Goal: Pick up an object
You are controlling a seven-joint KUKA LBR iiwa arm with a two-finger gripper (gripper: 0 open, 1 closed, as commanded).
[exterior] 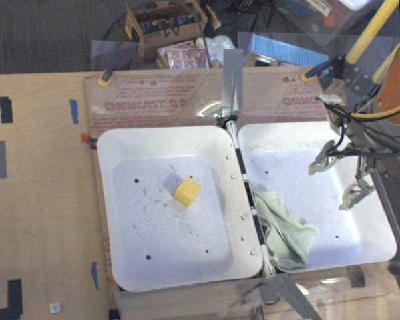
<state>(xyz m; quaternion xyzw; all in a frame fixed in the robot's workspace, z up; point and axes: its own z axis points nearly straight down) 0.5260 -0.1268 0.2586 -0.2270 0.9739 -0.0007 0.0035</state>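
Fingers point(320, 162) of my gripper point(336, 181) stand spread wide apart with nothing between them, hanging over the right bin point(299, 139) near its right edge. They touch no object. A pale green cloth point(284, 228) lies crumpled in that bin's lower left corner, against the divider. A yellow block point(187, 191) sits alone near the middle of the left bin point(120, 160). Behind both bins, a clear sheet point(150, 102) carries red lettering that reads roughly "CHEMCAST GP".

Arm: orange band point(392, 92) above the wrist, black cables point(343, 118) looped alongside; claw point(337, 180) with two pale metal fingers point(322, 159)
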